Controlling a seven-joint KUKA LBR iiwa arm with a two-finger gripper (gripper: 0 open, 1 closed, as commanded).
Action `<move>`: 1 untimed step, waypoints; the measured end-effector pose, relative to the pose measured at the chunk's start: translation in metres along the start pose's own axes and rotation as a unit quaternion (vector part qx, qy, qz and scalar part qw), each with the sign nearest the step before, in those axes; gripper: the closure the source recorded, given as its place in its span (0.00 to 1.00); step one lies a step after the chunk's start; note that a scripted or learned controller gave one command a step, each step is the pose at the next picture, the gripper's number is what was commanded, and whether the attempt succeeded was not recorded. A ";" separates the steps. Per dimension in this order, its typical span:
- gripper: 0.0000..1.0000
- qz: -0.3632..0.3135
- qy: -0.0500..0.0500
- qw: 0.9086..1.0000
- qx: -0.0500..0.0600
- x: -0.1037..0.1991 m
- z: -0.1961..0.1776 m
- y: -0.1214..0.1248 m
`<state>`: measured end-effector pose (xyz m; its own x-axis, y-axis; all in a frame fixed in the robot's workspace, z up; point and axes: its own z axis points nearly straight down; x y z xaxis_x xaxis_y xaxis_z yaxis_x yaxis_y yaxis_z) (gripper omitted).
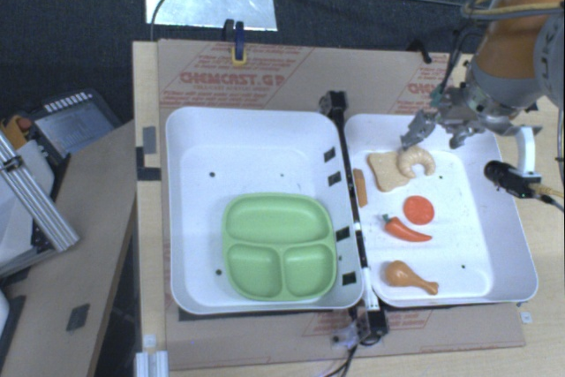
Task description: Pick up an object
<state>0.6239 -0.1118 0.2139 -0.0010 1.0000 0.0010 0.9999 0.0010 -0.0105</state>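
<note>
In the right bin (494, 243) lie a pale croissant (417, 160) resting partly on a tan bread slice (383, 170), an orange-red round slice (418, 209), a red chili pepper (406, 229), a brown drumstick (410, 276) and a thin sausage (359, 187) along the left wall. My gripper (436, 135) hangs over the back of this bin, just above and behind the croissant. It is open, its two fingers spread apart with nothing between them.
The left bin (194, 190) holds a green divided plate (280, 246). A black divider strip (344, 190) runs between the two bins. The right bin's front-right floor is bare white.
</note>
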 end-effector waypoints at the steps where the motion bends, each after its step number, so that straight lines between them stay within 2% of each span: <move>1: 0.00 -0.001 -0.001 1.000 -0.006 0.000 -0.007 0.002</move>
<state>0.6265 -0.1116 0.2207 -0.0031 1.0000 -0.0003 1.0000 0.0031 0.0008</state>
